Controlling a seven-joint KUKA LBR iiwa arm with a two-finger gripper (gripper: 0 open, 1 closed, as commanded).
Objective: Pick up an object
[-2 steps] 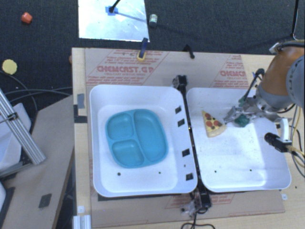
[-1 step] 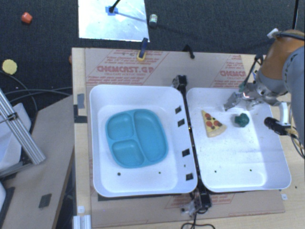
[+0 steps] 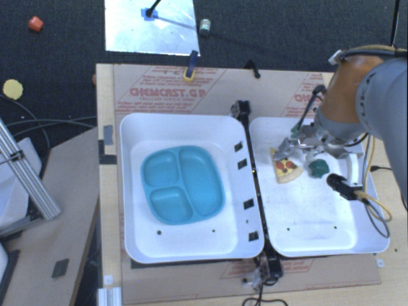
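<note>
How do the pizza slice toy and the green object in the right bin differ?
The pizza slice toy is a tan wedge with red dots; the green object is a plain, rounded lump. The pizza slice toy looks larger than the green object. Both lie in the right bin, close beside the gripper.

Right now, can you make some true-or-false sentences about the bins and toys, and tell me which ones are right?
1. A blue tray lies in the left bin. True.
2. The pizza slice is in the left bin. False: it lies in the right bin.
3. A green toy sits beside the pizza slice. True.
4. The blue tray has only one compartment. False: it is split into three.
5. The hand is over the right bin, near the pizza slice. True.
</note>
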